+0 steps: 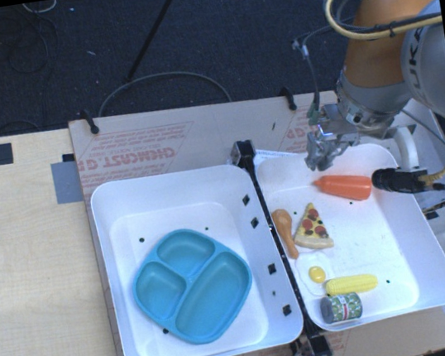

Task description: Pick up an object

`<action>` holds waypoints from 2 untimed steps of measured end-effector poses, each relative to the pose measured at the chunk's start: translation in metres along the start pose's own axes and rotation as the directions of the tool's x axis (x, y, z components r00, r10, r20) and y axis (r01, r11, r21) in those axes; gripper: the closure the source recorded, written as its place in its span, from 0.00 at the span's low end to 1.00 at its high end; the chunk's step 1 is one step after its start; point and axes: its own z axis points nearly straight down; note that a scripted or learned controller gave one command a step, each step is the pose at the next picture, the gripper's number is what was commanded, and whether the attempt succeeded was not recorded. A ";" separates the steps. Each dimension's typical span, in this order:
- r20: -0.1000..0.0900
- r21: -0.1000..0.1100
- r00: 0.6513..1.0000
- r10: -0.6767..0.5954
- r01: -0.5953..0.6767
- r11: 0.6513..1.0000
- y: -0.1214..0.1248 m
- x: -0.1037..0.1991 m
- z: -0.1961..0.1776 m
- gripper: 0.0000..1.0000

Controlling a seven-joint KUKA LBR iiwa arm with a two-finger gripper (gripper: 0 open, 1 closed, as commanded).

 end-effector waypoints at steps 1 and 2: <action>0.001 0.001 1.000 -0.001 0.001 1.000 -0.007 0.059 0.009 1.00; 0.001 0.000 1.000 -0.001 0.001 1.000 -0.020 0.111 0.004 1.00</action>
